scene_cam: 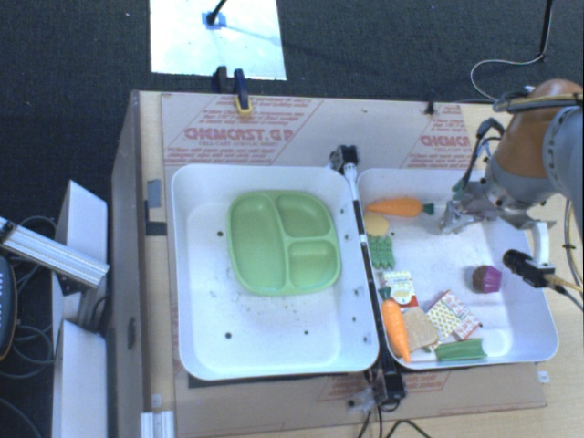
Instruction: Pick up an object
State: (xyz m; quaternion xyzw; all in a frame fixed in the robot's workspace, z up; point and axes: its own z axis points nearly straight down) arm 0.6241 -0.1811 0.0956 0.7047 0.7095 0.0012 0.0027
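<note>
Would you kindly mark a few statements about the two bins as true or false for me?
1. The green tray lies in the left bin. True.
2. The purple item sits in the left bin. False: it is in the right bin.
3. The claw is over the right bin. True.
4. Two carrots lie on the tray. False: both carrots are in the right bin.
</note>
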